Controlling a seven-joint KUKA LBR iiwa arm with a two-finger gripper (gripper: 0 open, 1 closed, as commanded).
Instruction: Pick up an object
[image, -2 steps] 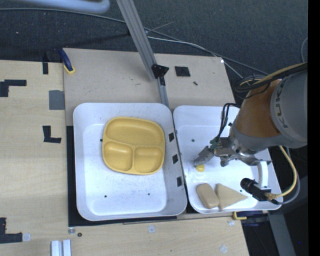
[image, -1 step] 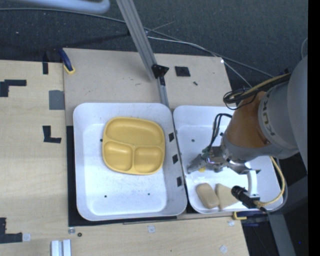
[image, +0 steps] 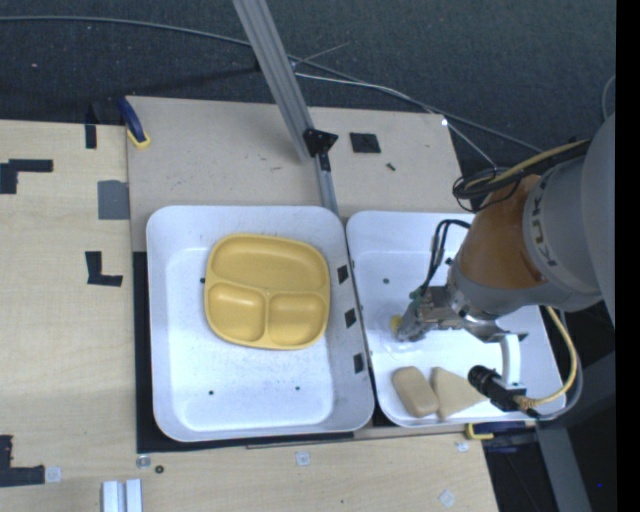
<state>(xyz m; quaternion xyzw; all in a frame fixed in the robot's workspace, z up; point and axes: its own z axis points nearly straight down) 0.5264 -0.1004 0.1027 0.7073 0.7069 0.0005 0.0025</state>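
Observation:
My gripper (image: 412, 322) hangs low over the middle of the right bin (image: 385, 245), at the end of the grey and orange arm (image: 510, 250) that comes in from the right. A small yellow bit (image: 396, 323) shows right at its left side; I cannot make out whether it is held. Two tan, bread-like blocks lie at the bin's near edge: a rounded one (image: 412, 391) and a wedge-shaped one (image: 452, 392), both just below the gripper and apart from it.
The left bin (image: 160, 300) holds a yellow divided plate (image: 268, 290). A metal pole (image: 290, 90) slants down to the gap between the bins. Black cabling with a connector (image: 488, 382) hangs off the wrist beside the wedge block.

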